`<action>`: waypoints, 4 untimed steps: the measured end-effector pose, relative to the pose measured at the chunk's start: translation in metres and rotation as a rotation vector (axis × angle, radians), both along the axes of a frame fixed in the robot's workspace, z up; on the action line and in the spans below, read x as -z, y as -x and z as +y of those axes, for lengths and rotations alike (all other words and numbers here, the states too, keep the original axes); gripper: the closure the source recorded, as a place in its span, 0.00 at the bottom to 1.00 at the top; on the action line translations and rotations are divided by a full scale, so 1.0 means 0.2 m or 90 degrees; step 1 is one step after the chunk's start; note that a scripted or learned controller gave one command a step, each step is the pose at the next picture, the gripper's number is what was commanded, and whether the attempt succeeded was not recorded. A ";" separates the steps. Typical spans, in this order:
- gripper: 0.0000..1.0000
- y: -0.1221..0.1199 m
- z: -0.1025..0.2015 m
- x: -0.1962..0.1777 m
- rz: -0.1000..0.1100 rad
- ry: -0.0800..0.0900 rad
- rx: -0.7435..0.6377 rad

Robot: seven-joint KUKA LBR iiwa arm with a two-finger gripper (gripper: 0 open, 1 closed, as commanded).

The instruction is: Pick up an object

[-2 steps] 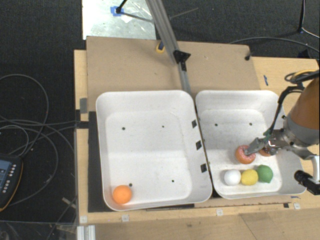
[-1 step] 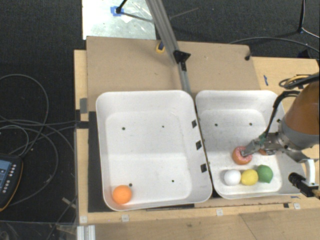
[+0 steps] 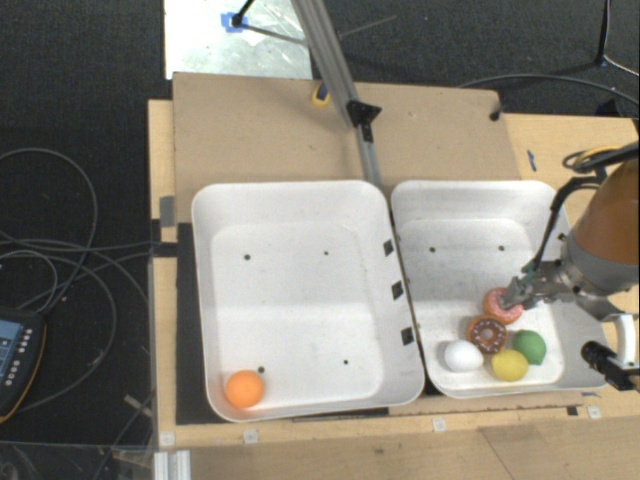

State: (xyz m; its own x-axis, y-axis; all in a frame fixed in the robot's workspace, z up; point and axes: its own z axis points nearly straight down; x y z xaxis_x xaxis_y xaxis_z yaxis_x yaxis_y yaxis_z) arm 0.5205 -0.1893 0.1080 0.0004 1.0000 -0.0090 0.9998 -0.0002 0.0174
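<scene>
In the right bin (image 3: 470,218), several small toys cluster at the near right corner: a pink frosted donut (image 3: 503,307), a brown donut (image 3: 488,334), a white egg (image 3: 462,355), a yellow lemon (image 3: 509,365) and a green ball (image 3: 531,346). My gripper (image 3: 522,292) reaches in from the right and sits low over the pink donut's upper right edge, seemingly touching it. The arm's orange band (image 3: 608,230) rises above the wrist. An orange ball (image 3: 244,389) lies alone in the left bin (image 3: 290,268), at its near left corner.
A grey metal pole (image 3: 335,63) slants across the back of the bench toward the gap between the bins. Cables hang near the arm at the right. Brown board surrounds both bins.
</scene>
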 end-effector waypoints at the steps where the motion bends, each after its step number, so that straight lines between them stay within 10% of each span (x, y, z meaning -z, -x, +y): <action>1: 1.00 -0.03 0.01 -0.32 0.006 -0.004 -0.004; 2: 1.00 -0.06 0.03 -0.63 0.005 -0.004 -0.004; 4: 1.00 -0.13 0.26 -0.60 0.010 -0.007 -0.006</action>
